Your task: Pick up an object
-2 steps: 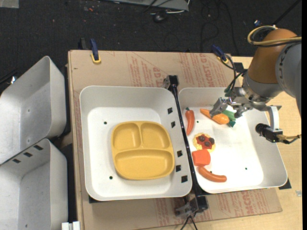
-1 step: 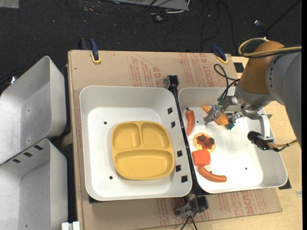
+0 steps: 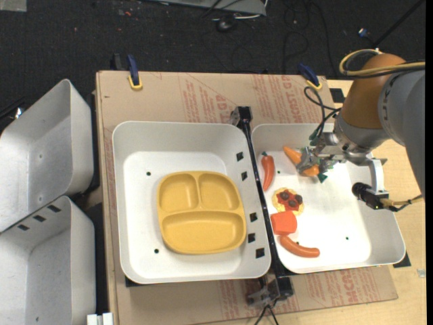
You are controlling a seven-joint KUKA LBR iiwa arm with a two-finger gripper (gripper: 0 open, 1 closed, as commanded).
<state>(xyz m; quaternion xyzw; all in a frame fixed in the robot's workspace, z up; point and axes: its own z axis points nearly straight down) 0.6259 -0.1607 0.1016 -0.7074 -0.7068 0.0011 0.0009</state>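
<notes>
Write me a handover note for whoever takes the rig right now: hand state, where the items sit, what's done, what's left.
Hand: low in the right bin, at its back, right over the orange carrot piece. Grip can't be judged from this view.
Right bin items: red chili along the left wall, pizza slice mid-bin, red block just in front of it, sausage nearest the front.
Left bin: yellow divided plate, nothing on it.
Done: arm is positioned at the carrot.
Left: no lift is confirmed; nothing is seen raised clear of the bin floor. Check the grasp before counting it.
</notes>
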